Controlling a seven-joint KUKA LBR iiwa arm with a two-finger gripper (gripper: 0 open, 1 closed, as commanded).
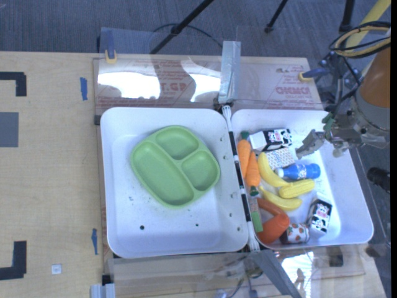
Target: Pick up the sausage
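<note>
The sausage looks like the short orange-brown piece (253, 174) lying along the right bin's left wall, just below a carrot (245, 154). I cannot tell it apart from the other orange pieces with certainty. My gripper (322, 146) hangs over the upper right part of the right bin (360, 222), above and to the right of a blue bottle (301, 171). It is open with nothing between its fingers, well to the right of the sausage.
The right bin also holds two bananas (291, 188), a fat red-orange vegetable (273, 227), a slim orange piece (272, 205) and small milk cartons (276, 138) (320, 216). A green divided plate (175, 165) lies in the left bin (118, 166).
</note>
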